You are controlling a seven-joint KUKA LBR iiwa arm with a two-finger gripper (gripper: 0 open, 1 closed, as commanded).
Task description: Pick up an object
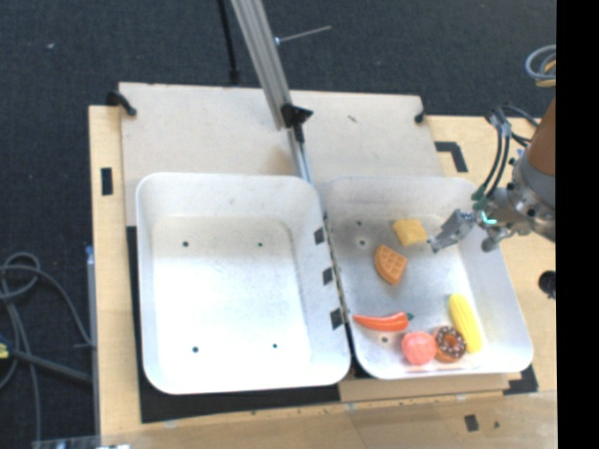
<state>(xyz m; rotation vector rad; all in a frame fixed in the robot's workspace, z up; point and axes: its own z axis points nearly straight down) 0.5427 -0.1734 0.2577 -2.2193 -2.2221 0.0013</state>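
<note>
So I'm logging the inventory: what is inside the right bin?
The right bin holds a yellow block, a waffle piece, a red chili, a pink ball, a donut and a corn cob. The tool hovers over its upper right, hiding some floor.

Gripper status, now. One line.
Gripper: open, holding nothing, fingers spread above the right bin near the yellow block.

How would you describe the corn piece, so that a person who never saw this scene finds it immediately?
Look in the right bin, at its near right corner. The corn is the long yellow piece lying there, just above the donut. The yellow block at the far end is short and square.
</note>
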